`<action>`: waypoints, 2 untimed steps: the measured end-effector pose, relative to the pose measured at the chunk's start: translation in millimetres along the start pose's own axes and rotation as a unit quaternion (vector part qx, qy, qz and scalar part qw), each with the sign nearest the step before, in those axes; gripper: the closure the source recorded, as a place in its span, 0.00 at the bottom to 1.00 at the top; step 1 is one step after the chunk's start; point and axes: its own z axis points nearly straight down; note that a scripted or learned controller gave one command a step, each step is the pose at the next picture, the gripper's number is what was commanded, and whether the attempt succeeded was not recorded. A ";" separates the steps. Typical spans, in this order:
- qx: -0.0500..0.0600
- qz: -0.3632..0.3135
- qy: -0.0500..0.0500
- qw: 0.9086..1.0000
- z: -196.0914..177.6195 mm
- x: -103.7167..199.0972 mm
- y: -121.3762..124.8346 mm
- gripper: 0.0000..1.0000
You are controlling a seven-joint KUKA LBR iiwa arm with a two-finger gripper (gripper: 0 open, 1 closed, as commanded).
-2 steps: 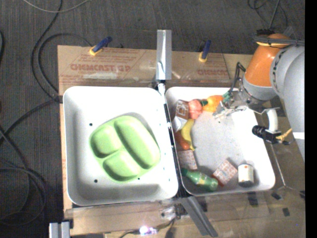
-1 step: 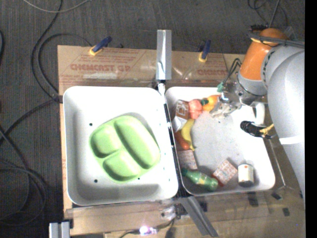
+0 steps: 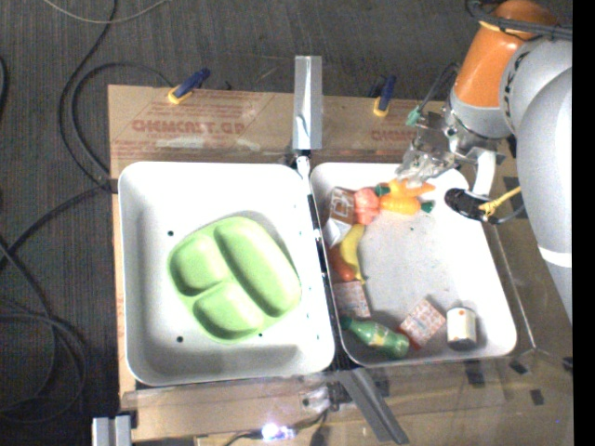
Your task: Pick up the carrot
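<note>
One carrot [image 3: 406, 199], just below the gripper [image 3: 423, 165], long axis lying sideways, green end toward the arm. Gripper's opening: cannot tell. Two white bins [image 3: 139, 249]; one green divided plate [image 3: 234, 278]; one banana [image 3: 350, 246]; one green bottle [image 3: 376, 334].

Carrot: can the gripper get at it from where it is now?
Probably yes. The gripper hangs just above the carrot at the right bin's far edge; nothing lies over it, though a red item crowds one end.

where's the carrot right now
The carrot lies at the far edge of the right bin, just under the hand, with a red toy touching its left end.
</note>
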 end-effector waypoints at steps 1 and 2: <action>-0.001 -0.277 0.001 0.961 95.3 -49.3 -2.2 1.00; -0.001 -0.277 0.002 0.961 86.7 -48.3 -2.2 1.00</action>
